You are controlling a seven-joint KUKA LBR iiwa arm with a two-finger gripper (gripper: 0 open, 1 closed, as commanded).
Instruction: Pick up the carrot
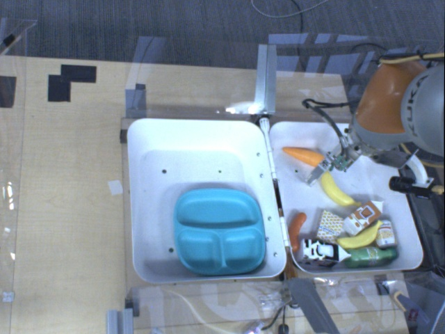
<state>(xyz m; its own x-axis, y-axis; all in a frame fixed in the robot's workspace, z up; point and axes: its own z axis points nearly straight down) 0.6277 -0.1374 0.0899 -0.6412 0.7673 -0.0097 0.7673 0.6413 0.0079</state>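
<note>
The carrot (303, 155) lies on its side in the upper left part of the right bin (410, 256), its thin tip pointing left. My gripper (321, 169) hangs low over the bin, right at the carrot's thick right end and just above the top of a yellow banana (338, 191). The arm's grey wrist and orange band (382, 103) rise behind it to the right. Whether the gripper touches the carrot is hidden by its own body.
The right bin also holds a second banana (360, 237), a reddish sausage (297, 228), a green bottle (370, 257), a small carton (363, 218), a patterned box (331, 222) and a black-and-white pack (322, 251). A blue divided plate (219, 229) lies in the left bin (160, 145).
</note>
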